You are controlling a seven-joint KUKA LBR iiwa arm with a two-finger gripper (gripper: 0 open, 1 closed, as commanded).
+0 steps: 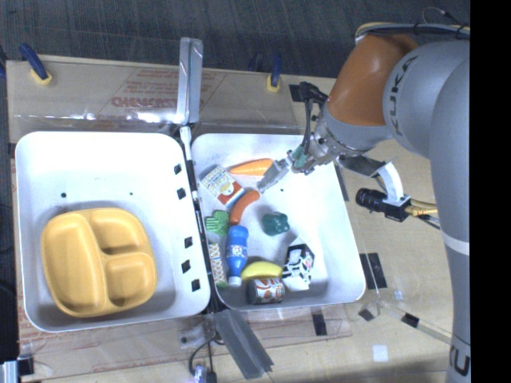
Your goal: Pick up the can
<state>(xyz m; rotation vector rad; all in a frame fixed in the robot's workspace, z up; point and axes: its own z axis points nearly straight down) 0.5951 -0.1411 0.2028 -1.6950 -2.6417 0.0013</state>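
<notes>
The gripper (270,177) hangs over the right bin (339,238), near the middle of the frame; its grip cannot be told. The can (266,291) lies at the bottom.

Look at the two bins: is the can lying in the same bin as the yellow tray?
No, the can lies at the near edge of the right bin, while the yellow tray sits in the left bin.

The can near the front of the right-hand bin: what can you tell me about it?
The small metal can lies on its side at the near wall of the right white bin. Its label looks reddish-brown with pale ends. A yellow toy banana rests against its top, and a black-and-white carton sits at its right. Nothing is gripping it.
</notes>
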